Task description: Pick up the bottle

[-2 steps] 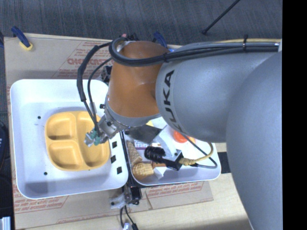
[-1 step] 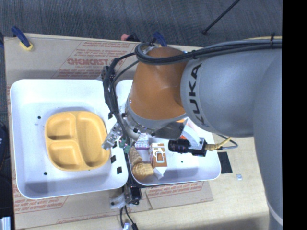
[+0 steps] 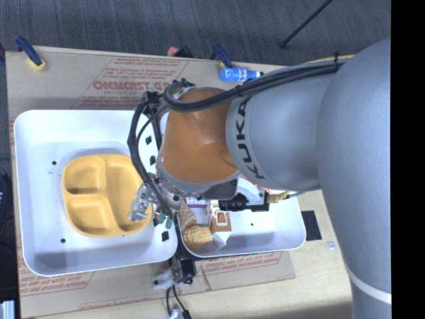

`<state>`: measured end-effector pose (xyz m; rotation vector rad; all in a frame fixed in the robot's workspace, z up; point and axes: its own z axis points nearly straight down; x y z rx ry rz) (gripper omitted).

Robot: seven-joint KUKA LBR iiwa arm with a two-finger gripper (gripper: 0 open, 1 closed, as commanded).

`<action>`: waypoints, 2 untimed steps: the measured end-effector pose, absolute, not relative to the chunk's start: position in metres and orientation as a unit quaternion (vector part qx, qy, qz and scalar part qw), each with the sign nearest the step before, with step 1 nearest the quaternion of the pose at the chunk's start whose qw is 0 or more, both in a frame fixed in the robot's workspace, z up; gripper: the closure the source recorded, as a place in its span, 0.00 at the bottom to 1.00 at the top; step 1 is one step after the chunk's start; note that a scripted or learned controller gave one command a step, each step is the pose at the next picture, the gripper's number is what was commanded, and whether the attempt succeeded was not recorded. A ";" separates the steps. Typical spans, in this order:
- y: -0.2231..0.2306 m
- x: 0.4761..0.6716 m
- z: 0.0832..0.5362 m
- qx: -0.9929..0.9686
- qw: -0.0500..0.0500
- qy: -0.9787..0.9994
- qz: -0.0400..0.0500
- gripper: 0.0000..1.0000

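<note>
Gripper [image 3: 142, 206] sits at the 4 o'clock edge of the yellow tray [image 3: 93, 195] in the left bin [image 3: 33, 178], can't tell if it's open or holding anything, and honestly I can't make out the bottle, so I'd back off and re-spot it before closing.

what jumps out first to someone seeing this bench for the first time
The big grey arm with its orange band dominates, reaching in from the right over both bins. Below it, a yellow divided tray lies in the left bin, with the gripper at the tray's right edge. A few small items, one a tan cookie-like piece, sit in the right bin.
</note>
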<state>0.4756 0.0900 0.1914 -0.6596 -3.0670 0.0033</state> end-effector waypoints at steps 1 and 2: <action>0.036 0.477 0.250 -0.244 0.000 -0.970 0.001 1.00; 0.103 0.477 0.209 -0.202 0.002 -0.979 0.001 1.00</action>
